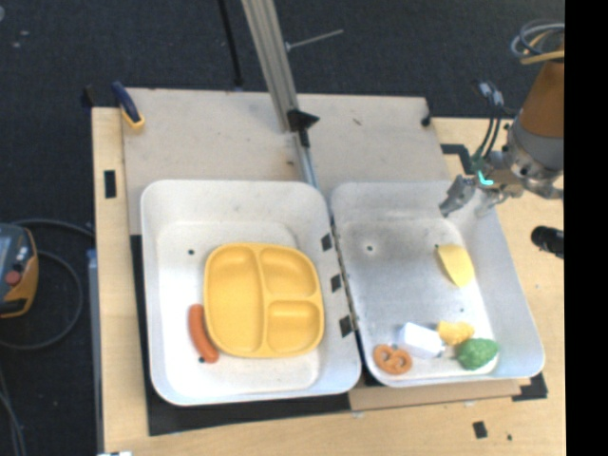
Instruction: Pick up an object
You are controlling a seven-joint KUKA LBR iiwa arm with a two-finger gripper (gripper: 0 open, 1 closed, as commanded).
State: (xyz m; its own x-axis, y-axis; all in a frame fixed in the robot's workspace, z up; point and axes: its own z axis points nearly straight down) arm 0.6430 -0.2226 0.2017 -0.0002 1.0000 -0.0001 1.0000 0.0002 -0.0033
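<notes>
The gripper [472,195] is hovering open and empty at the right bin's [380,207] far corner; the yellow wedge [457,263] and other toys are lying unpicked.

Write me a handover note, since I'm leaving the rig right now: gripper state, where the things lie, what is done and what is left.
Gripper: above the right bin's far right corner, holding nothing that can be seen.
Right bin: yellow wedge mid-right; along the near edge a pretzel, white block, small yellow piece and green broccoli.
Left bin: yellow divided plate with a sausage beside its left edge.
Done: nothing lifted.
Left: the whole pick; the yellow wedge lies nearest the gripper.
</notes>
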